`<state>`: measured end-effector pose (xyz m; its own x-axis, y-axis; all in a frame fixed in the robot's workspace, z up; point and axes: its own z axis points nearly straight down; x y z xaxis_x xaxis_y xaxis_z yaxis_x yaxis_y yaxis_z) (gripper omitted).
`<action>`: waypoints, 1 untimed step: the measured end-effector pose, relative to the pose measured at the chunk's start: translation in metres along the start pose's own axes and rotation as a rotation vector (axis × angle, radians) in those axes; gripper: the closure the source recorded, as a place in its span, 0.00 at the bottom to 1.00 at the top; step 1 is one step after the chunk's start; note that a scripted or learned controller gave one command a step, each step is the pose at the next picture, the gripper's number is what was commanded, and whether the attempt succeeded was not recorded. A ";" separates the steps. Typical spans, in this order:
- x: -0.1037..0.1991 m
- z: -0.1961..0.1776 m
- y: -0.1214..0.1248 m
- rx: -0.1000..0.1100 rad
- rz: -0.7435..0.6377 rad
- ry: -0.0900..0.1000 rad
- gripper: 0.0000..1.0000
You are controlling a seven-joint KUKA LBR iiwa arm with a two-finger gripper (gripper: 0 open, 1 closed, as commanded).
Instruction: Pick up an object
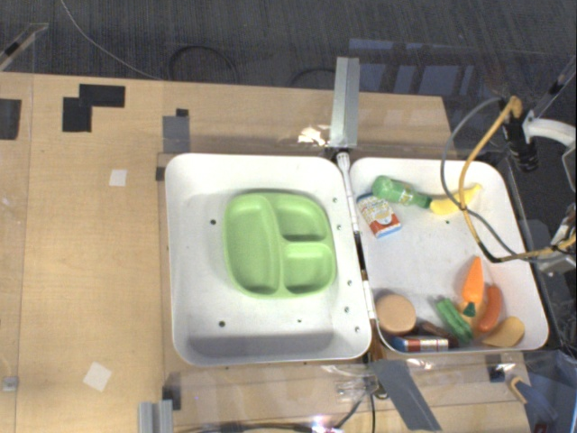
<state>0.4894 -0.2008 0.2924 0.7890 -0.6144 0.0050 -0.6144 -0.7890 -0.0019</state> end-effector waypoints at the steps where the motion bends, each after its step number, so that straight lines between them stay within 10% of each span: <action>1: 0.012 0.019 -0.090 0.004 0.100 -0.006 1.00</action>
